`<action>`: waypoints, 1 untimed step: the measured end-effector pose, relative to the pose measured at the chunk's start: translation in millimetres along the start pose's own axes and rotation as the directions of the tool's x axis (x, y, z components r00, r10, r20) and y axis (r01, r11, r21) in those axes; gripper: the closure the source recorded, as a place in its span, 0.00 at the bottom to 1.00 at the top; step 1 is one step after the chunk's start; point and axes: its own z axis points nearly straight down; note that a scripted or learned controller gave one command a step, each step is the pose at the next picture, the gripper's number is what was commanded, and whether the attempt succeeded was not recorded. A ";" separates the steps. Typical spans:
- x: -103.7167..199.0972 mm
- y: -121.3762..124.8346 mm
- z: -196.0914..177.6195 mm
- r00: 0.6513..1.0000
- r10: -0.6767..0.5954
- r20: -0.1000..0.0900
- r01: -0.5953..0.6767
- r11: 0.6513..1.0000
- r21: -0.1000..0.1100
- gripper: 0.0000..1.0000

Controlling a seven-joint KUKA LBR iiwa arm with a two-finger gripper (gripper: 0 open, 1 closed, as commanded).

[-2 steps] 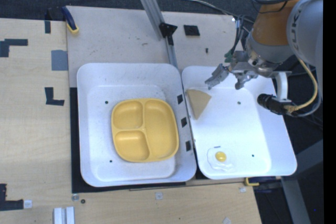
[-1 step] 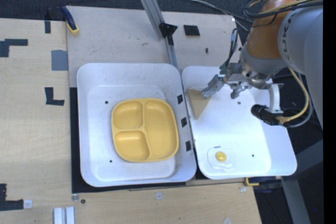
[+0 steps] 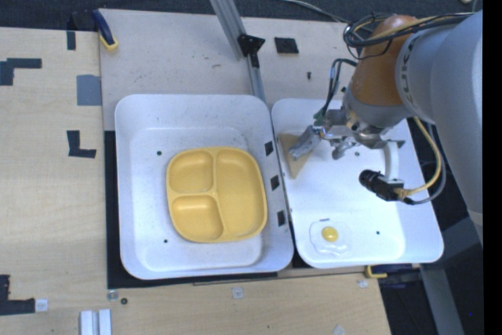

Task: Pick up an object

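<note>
Gripper (image 3: 314, 139) low in right bin (image 3: 416, 239), at tan wedge-shaped piece (image 3: 293, 153); finger state unreadable, possibly touching wedge; centre over wedge before closing; fried-egg toy (image 3: 329, 236) well apart.

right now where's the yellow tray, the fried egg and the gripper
yellow tray (image 3: 216, 194): camera view, on the ridge where its three compartments meet
fried egg (image 3: 329, 235): camera view, on the yolk
gripper (image 3: 312, 139): camera view, at its tips, over the right bin's upper left part
</note>
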 end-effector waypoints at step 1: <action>0.1 1.0 42.6 1.000 0.000 0.002 0.000 1.000 -0.007 0.00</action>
